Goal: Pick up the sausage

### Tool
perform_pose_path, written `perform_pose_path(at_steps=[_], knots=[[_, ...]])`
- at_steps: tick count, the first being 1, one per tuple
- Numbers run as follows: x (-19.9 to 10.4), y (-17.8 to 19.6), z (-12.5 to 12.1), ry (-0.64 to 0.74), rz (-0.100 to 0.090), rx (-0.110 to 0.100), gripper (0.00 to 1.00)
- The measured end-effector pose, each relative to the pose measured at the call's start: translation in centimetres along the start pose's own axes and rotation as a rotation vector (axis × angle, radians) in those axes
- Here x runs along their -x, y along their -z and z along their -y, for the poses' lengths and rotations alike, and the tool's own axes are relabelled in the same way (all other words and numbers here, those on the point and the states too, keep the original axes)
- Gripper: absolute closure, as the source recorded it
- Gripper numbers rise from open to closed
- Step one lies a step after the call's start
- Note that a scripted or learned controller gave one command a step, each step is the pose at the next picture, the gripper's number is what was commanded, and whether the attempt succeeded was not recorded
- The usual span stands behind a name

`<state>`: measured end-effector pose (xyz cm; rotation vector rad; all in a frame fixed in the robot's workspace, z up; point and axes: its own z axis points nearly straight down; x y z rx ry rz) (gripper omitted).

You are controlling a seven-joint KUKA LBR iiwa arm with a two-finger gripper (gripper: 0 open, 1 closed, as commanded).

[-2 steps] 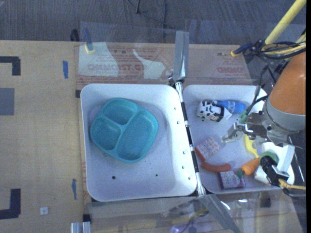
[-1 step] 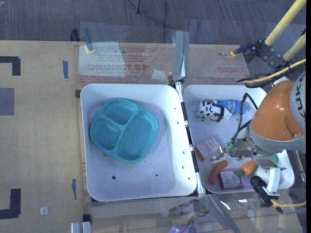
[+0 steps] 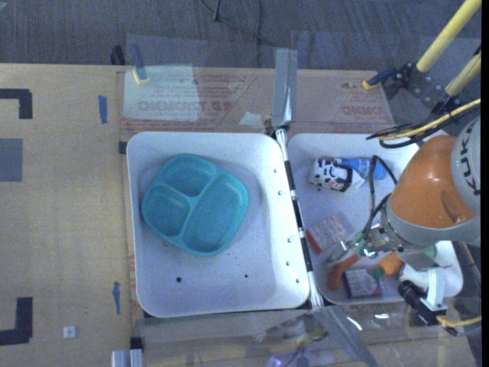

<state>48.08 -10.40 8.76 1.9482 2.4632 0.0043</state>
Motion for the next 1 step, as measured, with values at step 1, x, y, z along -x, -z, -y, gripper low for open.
perform_pose_path(at_steps=[1], knots=[[0.35,1.02,-0.16,-0.005,0.007,0.008,1.0]])
